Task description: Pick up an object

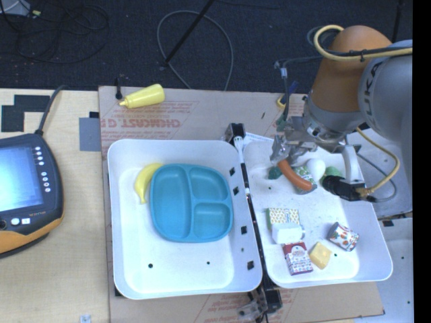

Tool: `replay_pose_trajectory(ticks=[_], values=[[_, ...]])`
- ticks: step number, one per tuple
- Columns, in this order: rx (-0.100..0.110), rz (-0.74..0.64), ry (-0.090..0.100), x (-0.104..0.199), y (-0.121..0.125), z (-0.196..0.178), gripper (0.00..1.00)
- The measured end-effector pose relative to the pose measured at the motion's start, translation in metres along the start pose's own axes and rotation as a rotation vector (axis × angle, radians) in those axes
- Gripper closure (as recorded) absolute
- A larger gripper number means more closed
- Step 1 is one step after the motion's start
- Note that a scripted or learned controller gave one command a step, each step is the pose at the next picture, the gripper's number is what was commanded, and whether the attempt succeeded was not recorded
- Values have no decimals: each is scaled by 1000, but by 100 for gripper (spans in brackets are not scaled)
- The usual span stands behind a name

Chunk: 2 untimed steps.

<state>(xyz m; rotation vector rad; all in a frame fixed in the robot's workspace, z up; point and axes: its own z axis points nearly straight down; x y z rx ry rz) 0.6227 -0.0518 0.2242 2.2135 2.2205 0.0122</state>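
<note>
One hot dog toy (297, 175) sits at the right bin's (377, 264) back edge, right under the gripper (286, 148).
Looks light, smooth plastic, kinda slippery, so pinch across its middle. Can't tell how the gripper is set.

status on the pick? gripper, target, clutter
Gripper low over right bin's far end, fingers unclear. Hot dog and white egg right beside it. Nothing visibly held.

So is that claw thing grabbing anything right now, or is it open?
Gripper: low in the right bin, just above the orange sausage-shaped toy; open or shut, or holding anything, cannot be told from this view.
</note>
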Motion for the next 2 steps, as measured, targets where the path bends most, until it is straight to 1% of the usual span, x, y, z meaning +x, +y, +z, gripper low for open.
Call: replay_pose_trajectory(ticks=[1,2], values=[[19,0,1,58,-49,32,100],[13,6,-2,17,-33,37,100]])
